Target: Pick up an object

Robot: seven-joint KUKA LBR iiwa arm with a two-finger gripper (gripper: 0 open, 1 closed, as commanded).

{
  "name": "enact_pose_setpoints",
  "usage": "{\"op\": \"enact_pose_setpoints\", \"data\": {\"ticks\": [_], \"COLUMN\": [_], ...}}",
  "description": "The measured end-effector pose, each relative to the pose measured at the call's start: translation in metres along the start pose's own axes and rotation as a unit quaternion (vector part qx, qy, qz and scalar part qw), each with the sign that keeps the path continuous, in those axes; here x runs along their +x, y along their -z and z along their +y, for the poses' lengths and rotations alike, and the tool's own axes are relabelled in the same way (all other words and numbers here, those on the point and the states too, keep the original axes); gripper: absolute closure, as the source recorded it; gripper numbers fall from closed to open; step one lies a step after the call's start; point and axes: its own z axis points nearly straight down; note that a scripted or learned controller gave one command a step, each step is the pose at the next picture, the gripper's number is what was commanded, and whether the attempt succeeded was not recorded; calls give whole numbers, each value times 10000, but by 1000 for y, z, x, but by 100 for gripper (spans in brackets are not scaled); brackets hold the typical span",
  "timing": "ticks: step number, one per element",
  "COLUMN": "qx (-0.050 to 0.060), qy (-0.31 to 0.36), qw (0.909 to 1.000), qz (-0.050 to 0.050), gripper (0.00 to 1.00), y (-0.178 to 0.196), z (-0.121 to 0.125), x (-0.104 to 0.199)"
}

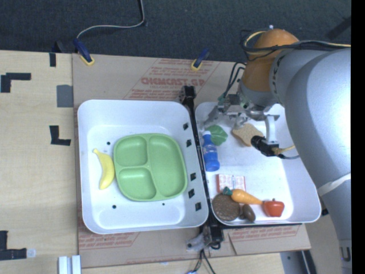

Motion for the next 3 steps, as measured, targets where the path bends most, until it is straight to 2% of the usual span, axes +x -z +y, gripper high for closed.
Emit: {"op": "enact_pose_setpoints", "data": {"ticks": [1,2,3], "qx": [-3,27,29], "qy": [4,5,5], "qw": [10000,10000,10000], "qz": [3,7,5], "gripper": [0,100,0], "y": [0,8,8], "z": [0,-1,-1], "x": [0,0,0]}}
